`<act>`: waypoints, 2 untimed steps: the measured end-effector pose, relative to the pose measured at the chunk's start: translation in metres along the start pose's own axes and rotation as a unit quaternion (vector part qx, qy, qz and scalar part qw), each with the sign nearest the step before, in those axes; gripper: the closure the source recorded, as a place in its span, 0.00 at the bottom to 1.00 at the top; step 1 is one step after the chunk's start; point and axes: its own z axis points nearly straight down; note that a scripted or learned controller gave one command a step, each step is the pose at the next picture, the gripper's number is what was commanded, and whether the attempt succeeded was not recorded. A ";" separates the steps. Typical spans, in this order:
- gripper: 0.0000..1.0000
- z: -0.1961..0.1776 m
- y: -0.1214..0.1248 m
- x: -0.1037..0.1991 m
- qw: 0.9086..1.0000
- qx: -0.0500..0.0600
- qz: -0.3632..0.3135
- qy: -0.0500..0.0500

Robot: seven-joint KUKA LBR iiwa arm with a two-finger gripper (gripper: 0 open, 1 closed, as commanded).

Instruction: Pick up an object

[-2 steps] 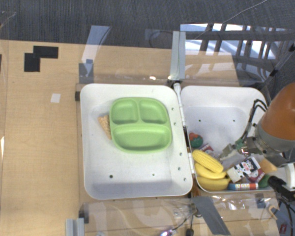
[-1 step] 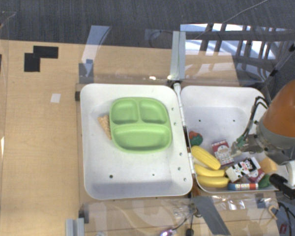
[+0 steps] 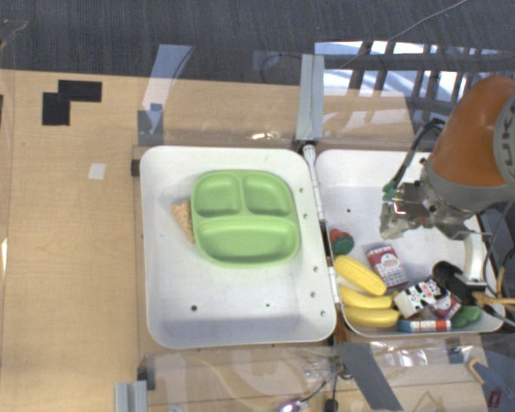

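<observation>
My gripper [image 3: 400,220] hangs over the upper middle of the right bin [image 3: 360,174], above bare white floor. Toward the front of that bin lie two yellow bananas [image 3: 363,287], a small red box [image 3: 385,263], a white block with dark marks [image 3: 418,296] and a red, white and blue marker [image 3: 426,324]. A small red and green piece [image 3: 339,241] rests against the bin's left wall. All of these sit below and to the left of the gripper, apart from it. Nothing is visible between the gripper's tips.
The left bin [image 3: 232,316] holds a green divided plate [image 3: 244,217] with a tan waffle-like piece [image 3: 183,220] tucked at its left edge. A green object [image 3: 469,315] lies at the right bin's front right corner. A metal divider [image 3: 309,101] runs behind the bins.
</observation>
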 end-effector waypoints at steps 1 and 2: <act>0.00 0.000 0.000 0.000 1.000 0.000 0.000 0.000; 0.00 0.091 -0.022 -0.027 1.000 -0.006 0.000 0.000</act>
